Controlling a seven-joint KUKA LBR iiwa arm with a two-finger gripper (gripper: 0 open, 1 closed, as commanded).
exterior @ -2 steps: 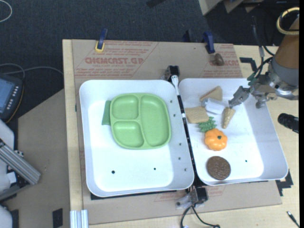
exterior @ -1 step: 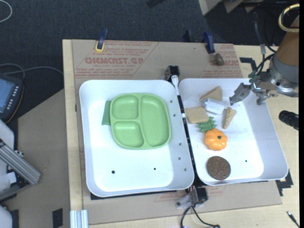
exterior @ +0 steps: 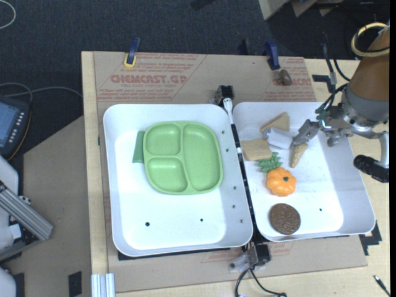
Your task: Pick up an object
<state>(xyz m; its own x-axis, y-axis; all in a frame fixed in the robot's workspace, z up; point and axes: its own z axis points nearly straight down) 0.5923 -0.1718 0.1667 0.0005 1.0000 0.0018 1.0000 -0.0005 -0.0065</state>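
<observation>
The bench is covered with brown board, and two shallow white bins are set on it side by side.

The left bin is seen first. A green divided tray with three compartments is placed in its upper half, closer to the rear edge than to the front edge, and a darker green flat piece is tucked under the tray's left side. Two small dark dots are marked on the bare floor near the front edge.

The right bin is joined to the left one along a shared rim. Several small things are gathered in its left half. A tan wedge is seen near the rear edge, with a flat tan square just in front of it and a white scrap beside them. A green leafy sprig is laid just below the square, and an orange pumpkin-shaped toy is touching it from the front. A round brown cookie is placed near the front edge.

Further right, a pale tapered stick is found near the bin's middle — directly under the gripper. The fingers are pointed down at the stick's upper end, but whether they are parted or closed on it cannot be told. The grey arm is extended in over the bin's right edge.
</observation>
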